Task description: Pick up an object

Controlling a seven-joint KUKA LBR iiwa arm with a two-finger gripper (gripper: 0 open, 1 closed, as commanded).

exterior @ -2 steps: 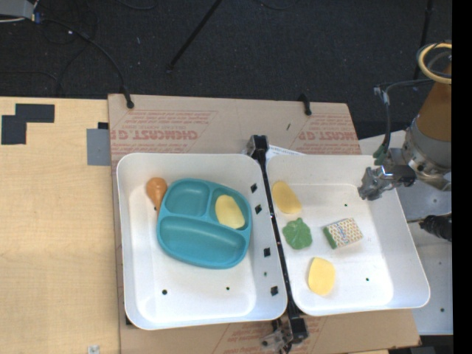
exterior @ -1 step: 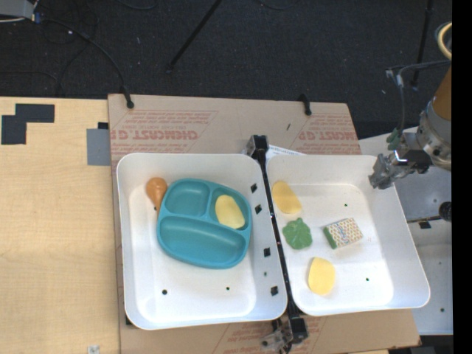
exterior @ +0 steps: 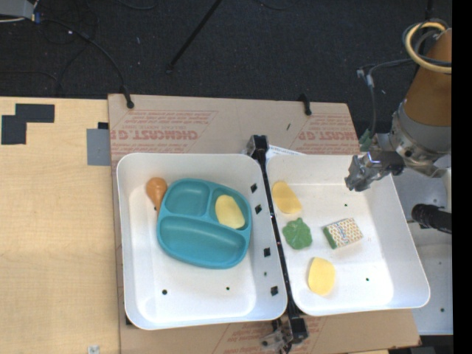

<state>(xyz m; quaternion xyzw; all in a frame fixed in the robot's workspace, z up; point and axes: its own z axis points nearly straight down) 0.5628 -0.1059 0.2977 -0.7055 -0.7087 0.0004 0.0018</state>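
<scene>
camera spot: mounted up high over the bench, fixed, so one view is all you get
facing: looks down at a slant, far edge of the cardboard sheet (exterior: pixel 221 124) up top, dark floor with cables behind it
distance: mid-range, both white bins fit, left bin (exterior: pixel 140 286) and right bin (exterior: pixel 398 271) side by side
arm side: arm (exterior: pixel 428 94) pokes in from the right edge
left edge: pale wooden bench top (exterior: pixel 51 234)

Dark carpet (exterior: pixel 243 43) — loose cables, pale wooden bench (exterior: pixel 51 227), cardboard sheet (exterior: pixel 221 127)
</scene>
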